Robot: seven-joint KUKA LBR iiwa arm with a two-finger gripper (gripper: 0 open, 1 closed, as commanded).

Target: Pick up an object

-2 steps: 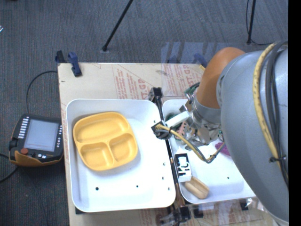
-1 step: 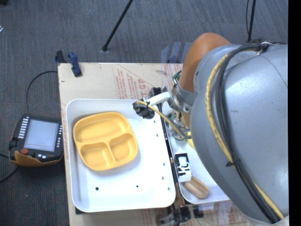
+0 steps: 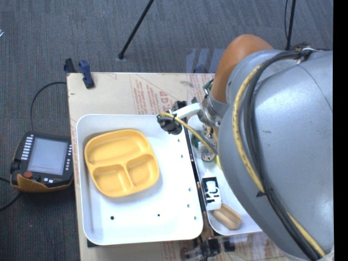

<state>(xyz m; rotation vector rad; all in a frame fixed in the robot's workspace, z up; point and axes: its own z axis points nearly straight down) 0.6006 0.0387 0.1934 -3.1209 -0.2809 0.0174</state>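
**A:** Any writing in the camera view?

**B:** The cardboard sheet (image 3: pixel 142 91) under the bins has red print, turned away from the camera; I can't read it. In the right bin (image 3: pixel 243 231) a small black-and-white block (image 3: pixel 211 192) has pale characters on its black face, too small to make out. On the floor to the left lies a handheld control unit (image 3: pixel 43 162) with a grey screen showing no legible text.

**A:** What's hidden?

**B:** The grey arm (image 3: pixel 283 145) covers most of the right bin, leaving its near left corner. The gripper (image 3: pixel 209 145) sits over the strip where the two bins meet, half buried under the wrist. I cannot tell whether it is open or closed, or whether it grips anything.

**A:** And the bins?

**B:** The left bin (image 3: pixel 81 200) holds a yellow plate (image 3: pixel 120 162) with three compartments, lying flat towards its far left, well apart from the gripper. In the right bin's visible corner the block lies just beside a tan oblong piece (image 3: pixel 227 218), which is nearer the camera. A blue clamp (image 3: pixel 86 74) grips the bench's far left corner.
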